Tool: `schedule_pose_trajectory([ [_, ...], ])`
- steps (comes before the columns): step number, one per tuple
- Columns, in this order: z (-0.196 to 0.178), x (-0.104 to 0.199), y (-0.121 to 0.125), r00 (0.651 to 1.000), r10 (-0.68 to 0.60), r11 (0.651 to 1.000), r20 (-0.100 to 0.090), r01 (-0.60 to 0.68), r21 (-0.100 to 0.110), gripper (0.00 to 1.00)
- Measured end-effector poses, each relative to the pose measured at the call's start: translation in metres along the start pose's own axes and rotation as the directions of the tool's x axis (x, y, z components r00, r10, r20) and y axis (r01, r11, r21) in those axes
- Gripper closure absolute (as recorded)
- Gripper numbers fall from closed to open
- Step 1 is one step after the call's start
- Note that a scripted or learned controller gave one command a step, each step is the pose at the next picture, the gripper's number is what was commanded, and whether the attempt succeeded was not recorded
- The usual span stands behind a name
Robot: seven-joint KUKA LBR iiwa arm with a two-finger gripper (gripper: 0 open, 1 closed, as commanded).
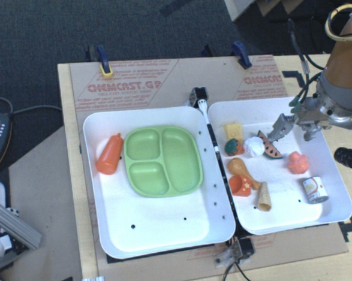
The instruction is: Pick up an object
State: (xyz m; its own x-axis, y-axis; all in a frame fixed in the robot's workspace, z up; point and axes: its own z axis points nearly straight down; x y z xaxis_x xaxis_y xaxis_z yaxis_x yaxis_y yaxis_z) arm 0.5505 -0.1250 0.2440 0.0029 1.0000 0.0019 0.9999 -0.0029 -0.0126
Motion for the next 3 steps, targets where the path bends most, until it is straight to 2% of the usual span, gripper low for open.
schedule_pose_trajectory([
  [1, -0.007, 0.000, 0.002, 1.000, -0.003, 1.000, 0.002, 0.003, -0.013, 0.00],
  [2, 0.046, -0.010, 0.001, 1.000, -0.001, 1.000, 0.000, 0.001, -0.007, 0.00],
  [3, 0.107, -0.002, 0.002, 1.000, -0.003, 1.000, -0.001, 0.003, -0.005, 0.00],
])
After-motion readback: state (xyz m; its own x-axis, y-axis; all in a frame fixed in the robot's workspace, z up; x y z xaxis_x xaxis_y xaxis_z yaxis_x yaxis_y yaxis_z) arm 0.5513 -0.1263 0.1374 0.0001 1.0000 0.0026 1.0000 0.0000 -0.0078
